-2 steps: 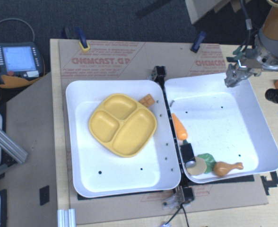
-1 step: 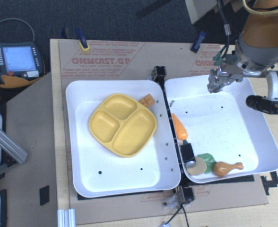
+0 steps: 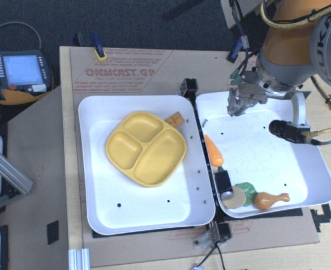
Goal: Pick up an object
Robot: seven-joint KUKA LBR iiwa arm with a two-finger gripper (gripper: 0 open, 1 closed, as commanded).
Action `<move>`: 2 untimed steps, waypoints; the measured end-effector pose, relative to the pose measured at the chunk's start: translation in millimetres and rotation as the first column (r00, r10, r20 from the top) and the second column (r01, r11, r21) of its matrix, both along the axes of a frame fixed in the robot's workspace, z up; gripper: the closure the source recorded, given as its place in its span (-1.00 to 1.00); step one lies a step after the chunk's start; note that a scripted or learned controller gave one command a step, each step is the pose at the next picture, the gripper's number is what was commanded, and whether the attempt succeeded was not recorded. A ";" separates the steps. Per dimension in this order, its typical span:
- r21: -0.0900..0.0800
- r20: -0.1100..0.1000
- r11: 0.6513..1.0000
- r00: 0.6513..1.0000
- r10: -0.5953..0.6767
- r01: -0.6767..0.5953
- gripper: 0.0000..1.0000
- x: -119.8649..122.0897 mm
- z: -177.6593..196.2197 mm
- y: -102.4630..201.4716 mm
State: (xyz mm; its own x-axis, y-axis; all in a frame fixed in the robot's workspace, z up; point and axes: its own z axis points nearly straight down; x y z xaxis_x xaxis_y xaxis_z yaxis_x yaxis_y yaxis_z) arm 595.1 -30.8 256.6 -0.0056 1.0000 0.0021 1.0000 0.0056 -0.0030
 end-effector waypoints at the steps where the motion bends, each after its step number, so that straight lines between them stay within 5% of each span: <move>1: -0.001 0.000 1.000 1.000 0.000 0.000 1.00 -10.4 -13.3 57.8; 2: 0.000 0.000 1.000 1.000 0.000 0.000 1.00 -27.1 -8.3 109.2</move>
